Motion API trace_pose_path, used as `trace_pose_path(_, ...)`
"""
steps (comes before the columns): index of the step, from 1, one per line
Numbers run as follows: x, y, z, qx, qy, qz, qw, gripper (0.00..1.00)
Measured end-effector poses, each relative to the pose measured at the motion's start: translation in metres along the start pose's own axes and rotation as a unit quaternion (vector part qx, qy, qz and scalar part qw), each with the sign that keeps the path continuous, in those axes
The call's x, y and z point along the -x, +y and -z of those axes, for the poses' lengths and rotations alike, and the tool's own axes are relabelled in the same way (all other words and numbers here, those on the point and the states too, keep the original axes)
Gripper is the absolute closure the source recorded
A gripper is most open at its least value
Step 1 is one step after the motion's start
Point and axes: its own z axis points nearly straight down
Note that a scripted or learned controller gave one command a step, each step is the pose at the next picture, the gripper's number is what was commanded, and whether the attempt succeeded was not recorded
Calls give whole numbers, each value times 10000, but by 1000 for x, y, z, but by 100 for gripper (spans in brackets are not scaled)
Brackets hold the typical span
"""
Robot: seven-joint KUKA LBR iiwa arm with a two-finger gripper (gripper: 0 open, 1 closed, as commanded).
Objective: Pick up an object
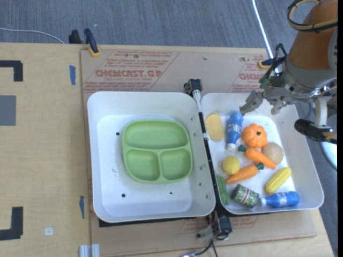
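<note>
Camera view: two-finger gripper (263, 104) hovering over the far edge of the shallow white right-hand bin (316, 183), fingers spread apart, nothing between them. Nearest target, upright blue plastic bottle (234, 129), just inside that bin beside the small orange pumpkin (255, 135). Risk: crowded toys, so fingers could straddle two and slip off.

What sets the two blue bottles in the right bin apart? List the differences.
Place: the upper blue bottle lies near the bin's far-left part, beside the pumpkin; the lower blue bottle lies at the near edge, below the corn.
Pose: the upper blue bottle runs roughly front to back in the bin; the lower blue bottle lies crosswise.
Shared: both are blue with white parts, lying in the right bin, apart from the gripper.
</note>
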Motion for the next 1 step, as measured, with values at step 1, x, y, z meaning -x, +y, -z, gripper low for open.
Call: trace_pose_path(1, -21, 2, -95, 90, -19, 9, 10000, 0)
